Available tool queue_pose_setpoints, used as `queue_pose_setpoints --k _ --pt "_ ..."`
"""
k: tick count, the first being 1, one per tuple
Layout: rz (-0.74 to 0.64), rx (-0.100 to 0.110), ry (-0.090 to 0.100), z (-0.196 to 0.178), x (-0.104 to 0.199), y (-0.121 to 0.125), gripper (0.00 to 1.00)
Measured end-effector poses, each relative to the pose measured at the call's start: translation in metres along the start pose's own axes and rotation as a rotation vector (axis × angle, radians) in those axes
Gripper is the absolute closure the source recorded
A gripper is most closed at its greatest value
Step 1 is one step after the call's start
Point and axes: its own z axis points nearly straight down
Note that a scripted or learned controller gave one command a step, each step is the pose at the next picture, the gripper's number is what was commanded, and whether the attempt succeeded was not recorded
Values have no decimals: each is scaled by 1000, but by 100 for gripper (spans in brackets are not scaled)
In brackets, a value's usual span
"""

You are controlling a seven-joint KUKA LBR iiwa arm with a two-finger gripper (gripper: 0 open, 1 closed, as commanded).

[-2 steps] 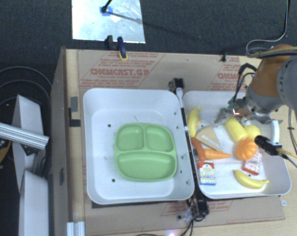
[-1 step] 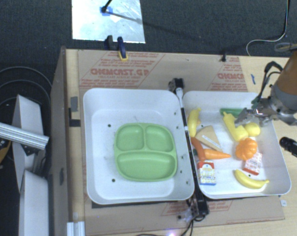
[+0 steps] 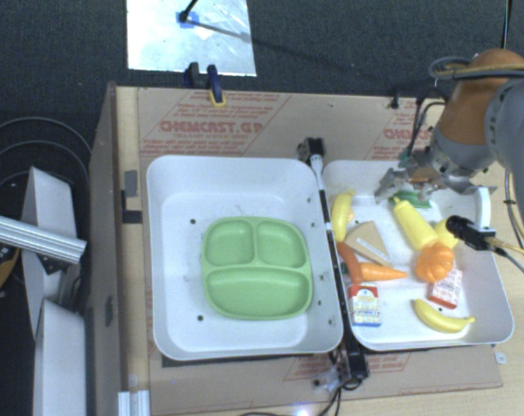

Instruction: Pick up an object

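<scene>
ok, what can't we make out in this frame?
- Gripper in camera view: too small and cluttered to judge its state.
- Small carton: label print too small to read.
- Arm: cut off by right edge.
- Green object under the gripper: mostly hidden, unidentifiable.

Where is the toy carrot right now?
The toy carrot lies in the right bin, near its left wall, just below the sandwich wedge and left of the orange.
</scene>
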Motion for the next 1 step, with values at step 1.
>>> queue_pose_setpoints --k 1 --pt "11 6 -3 36 -33 -16 0"
